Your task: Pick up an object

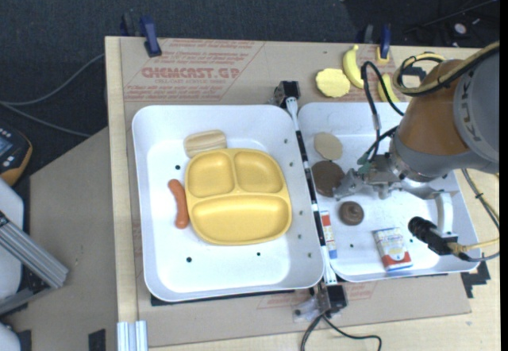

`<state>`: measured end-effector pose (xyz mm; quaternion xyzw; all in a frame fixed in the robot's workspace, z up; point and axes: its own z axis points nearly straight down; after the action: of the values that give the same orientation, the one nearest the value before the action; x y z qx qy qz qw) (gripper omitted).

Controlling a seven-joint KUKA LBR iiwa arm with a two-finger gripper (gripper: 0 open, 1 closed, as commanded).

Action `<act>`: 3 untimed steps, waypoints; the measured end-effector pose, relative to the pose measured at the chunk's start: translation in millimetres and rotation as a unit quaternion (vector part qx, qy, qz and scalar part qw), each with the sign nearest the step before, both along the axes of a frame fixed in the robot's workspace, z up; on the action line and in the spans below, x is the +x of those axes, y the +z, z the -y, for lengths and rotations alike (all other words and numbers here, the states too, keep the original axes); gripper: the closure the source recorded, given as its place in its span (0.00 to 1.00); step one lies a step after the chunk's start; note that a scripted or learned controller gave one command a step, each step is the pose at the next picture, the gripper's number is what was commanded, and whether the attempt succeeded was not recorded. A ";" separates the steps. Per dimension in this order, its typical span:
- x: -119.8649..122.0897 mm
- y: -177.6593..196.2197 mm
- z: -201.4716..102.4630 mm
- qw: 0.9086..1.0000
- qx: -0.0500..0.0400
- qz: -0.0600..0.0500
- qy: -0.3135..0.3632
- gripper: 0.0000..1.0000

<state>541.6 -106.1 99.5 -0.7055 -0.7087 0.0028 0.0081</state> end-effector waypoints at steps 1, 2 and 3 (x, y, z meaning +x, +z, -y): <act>-35.9 -16.4 -13.4 1.000 -0.002 0.004 -0.003 0.00; 40.6 -13.8 52.0 1.000 -0.007 0.012 -0.003 0.00; -17.2 -15.4 -12.8 1.000 -0.001 0.004 -0.001 0.00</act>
<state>524.4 -93.3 84.1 -0.7059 -0.7083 0.0009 0.0044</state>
